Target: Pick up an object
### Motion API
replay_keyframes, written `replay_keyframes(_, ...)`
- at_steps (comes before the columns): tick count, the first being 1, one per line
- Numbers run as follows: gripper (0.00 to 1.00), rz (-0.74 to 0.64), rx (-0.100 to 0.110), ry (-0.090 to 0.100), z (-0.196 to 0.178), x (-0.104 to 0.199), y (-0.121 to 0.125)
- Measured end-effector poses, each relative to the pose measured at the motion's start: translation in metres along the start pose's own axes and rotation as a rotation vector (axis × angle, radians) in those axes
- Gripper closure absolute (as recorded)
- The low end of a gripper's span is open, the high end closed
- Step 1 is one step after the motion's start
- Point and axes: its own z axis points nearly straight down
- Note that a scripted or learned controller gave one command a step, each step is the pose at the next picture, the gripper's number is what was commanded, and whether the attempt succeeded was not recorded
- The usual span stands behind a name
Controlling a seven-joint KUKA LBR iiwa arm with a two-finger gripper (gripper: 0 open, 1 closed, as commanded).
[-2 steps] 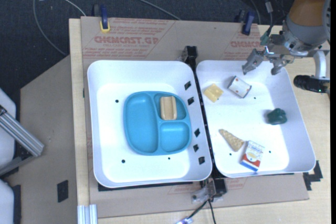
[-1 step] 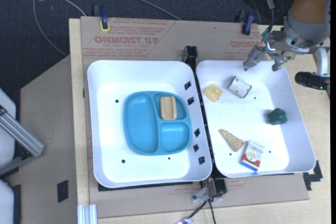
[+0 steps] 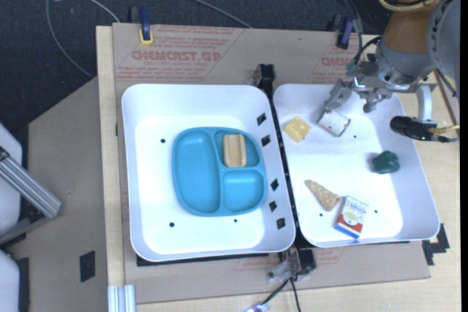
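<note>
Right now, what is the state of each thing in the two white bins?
Blue divided plate: flat in left bin, holding tan bread piece.
Yellow cheese-like square: loose.
Tan triangular wedge: loose.
Green lump: loose.
Red-white small box: lying flat.
Gripper: over a whitish flat piece.

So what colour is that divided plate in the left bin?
Light blue; the divided plate shows clearly in the camera view, in the left bin.

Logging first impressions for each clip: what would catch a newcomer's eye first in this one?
Most striking is the blue divided plate in the middle of the left bin, with a tan block in its upper right compartment. Next comes the grey arm with its orange band, reaching in at top right, its gripper low over the right bin just above a small whitish object. A dark green lump sits near that bin's right side.
</note>
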Motion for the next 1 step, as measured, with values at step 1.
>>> replay_keyframes(1,0.0,0.0,-0.001,0.0,0.0488,0.0033,0.0095)
